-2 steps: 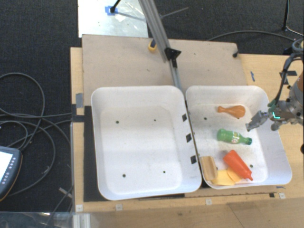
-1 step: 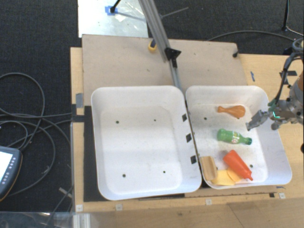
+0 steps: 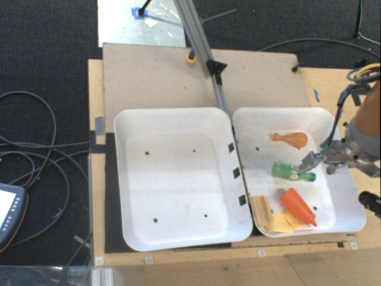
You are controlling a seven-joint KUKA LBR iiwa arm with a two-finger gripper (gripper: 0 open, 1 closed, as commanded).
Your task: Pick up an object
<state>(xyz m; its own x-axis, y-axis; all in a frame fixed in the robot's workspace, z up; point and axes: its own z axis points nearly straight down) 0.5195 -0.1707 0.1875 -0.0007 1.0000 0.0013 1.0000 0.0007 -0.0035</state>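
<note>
Two white bins sit side by side on the table (image 3: 155, 76). The right bin (image 3: 262, 124) is the landmark. Inside it, a green object (image 3: 284, 171) lies near the centre; an orange drumstick-shaped toy (image 3: 291, 139) lies beyond it toward the far wall; an orange-red carrot-shaped toy (image 3: 297, 207) lies toward the near wall, with a yellow piece (image 3: 280, 223) and a tan block (image 3: 261, 210) at the near-left corner. The claw (image 3: 305, 165) reaches in from the right, at the green object's right end; finger state cannot be determined. The left bin (image 3: 178, 177) adjoins the right bin's left wall.
</note>
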